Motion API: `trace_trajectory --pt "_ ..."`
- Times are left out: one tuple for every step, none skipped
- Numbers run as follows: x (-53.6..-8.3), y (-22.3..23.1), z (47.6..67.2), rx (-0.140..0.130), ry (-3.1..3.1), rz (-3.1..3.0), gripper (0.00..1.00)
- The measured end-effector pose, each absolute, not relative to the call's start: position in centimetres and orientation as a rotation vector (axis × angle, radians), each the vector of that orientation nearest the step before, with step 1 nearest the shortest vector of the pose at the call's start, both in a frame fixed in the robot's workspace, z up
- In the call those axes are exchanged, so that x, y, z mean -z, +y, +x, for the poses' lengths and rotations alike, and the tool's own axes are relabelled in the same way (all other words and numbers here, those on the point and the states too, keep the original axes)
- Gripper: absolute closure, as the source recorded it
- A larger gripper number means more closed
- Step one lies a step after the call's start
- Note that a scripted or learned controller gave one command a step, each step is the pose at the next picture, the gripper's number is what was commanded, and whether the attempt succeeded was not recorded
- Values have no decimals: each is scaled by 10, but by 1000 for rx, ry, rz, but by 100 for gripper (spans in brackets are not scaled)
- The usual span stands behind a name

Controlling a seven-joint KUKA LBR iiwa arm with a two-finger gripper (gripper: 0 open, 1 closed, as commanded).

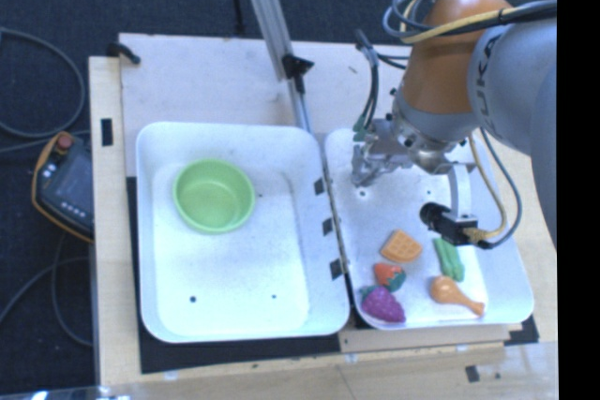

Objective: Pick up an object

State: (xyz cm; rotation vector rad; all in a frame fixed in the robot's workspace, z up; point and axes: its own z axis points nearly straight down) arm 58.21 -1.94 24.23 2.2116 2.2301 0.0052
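Note:
My gripper hangs over the far left part of the right bin, its fingers pointing down with nothing between them. Several toy foods lie toward the bin's near side, apart from the gripper: an orange waffle-like piece, a red strawberry, a purple grape bunch, a green vegetable and an orange drumstick. A light green bowl sits in the left bin.
A metal pole slants up from the bench behind the bins. A black clip with cable hangs from the arm above the right bin. A pendant device lies off the bench at left.

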Motion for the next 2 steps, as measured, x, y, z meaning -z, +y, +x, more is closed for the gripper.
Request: trace_trajectory --pt "-233 27 592 -1 2228 2214 100" --pt "-242 80 596 -3 2231 2213 100"
